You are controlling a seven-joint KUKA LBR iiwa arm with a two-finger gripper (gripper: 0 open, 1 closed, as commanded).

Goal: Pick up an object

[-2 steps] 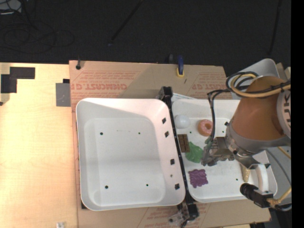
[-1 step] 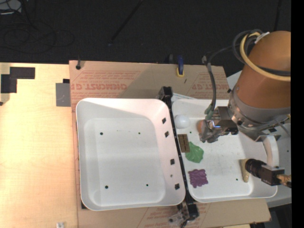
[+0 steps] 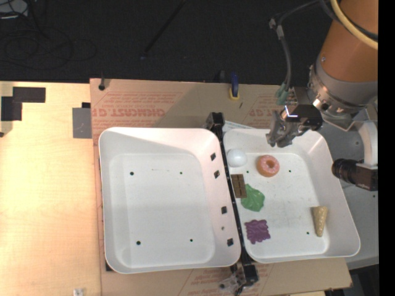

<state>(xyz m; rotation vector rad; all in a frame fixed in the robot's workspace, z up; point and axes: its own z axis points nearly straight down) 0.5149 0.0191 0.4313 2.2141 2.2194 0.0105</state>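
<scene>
My gripper (image 3: 279, 139) hangs over the far edge of the right bin (image 3: 338, 239), above and just right of an orange doughnut-shaped ring (image 3: 268, 166). Nothing shows between its fingers. Near the bin's left wall lies a white ball (image 3: 236, 158). Below it are a small brown block (image 3: 237, 186), a green lump (image 3: 253, 200) and a purple bunch of grapes (image 3: 257, 230). A pale cone-shaped piece (image 3: 320, 219) rests near the right wall.
The left bin (image 3: 117, 251) stands beside the right one, joined by a black clip strip (image 3: 223, 184). Both sit on a cardboard sheet (image 3: 154, 106) on the wooden bench (image 3: 43, 196).
</scene>
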